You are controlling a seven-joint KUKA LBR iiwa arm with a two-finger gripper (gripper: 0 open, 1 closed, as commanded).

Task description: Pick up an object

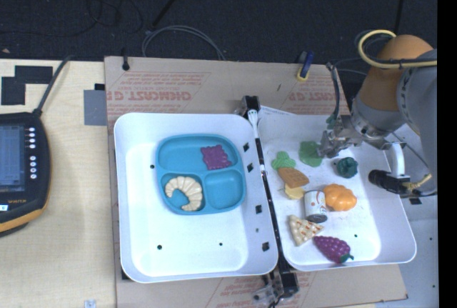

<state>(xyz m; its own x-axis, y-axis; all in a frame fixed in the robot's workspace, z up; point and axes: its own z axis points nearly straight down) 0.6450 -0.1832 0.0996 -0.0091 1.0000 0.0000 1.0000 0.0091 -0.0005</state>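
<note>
My gripper [330,146] hangs low over the back of the right bin [389,228], just right of a flat green piece [310,152] and up-left of a dark green lump [347,167]. It seems to touch the green piece's right edge. Spread across the same bin are a pale green leafy toy [283,159], a tan bread wedge [293,179], a small can [314,205], an orange pepper [340,197], a pizza slice [304,229] and a purple grape bunch [333,248].
The left bin [136,228] holds a blue divided plate [225,192] with a croissant [185,191] and a purple item [217,156]. A black part [389,181] juts over the right bin's right side. A teach pendant [18,171] lies at far left.
</note>
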